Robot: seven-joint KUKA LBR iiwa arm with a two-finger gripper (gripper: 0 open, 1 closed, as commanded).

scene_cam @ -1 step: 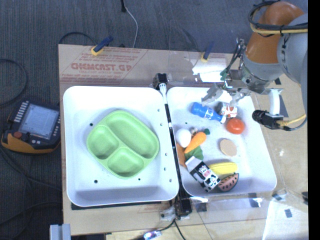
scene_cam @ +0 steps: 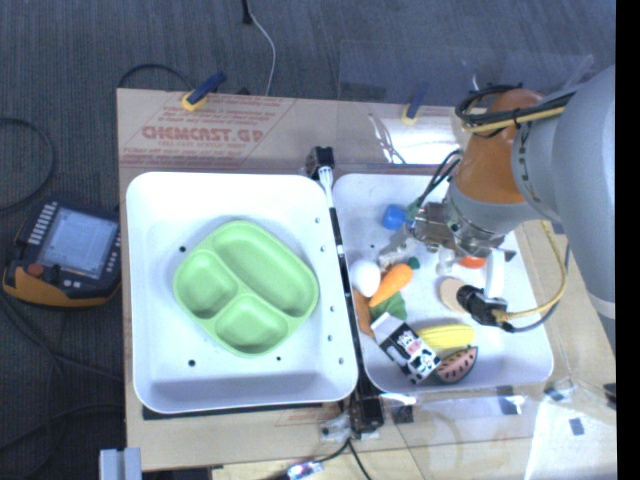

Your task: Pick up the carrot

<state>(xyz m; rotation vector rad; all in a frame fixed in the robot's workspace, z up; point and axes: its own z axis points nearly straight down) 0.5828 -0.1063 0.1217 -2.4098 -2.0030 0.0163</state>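
A slanted overhead view shows a counter (scene_cam: 200, 133) covered in brown cardboard, carrying two shallow white bins side by side. The left bin (scene_cam: 150, 268) holds a light green divided plate (scene_cam: 245, 286) with three compartments. The right bin (scene_cam: 530, 353) holds a cluster of toy foods. The carrot (scene_cam: 390, 286), orange with a green tip, lies tilted near the right bin's left wall, just beside a white egg (scene_cam: 367, 276). Below them sit a black-and-white carton (scene_cam: 405, 348), a yellow corn cob (scene_cam: 447, 335) and a watermelon slice (scene_cam: 457, 365). A blue object (scene_cam: 395, 215) rests further up.

The grey arm (scene_cam: 565, 148), with its orange band, reaches in from the right, and its end effector (scene_cam: 425, 230) hangs low over the right bin, just above and right of the carrot. Whether it is parted or closed cannot be told, and nothing is visibly gripped. A handheld controller (scene_cam: 62, 253) lies on the floor, left of the counter.
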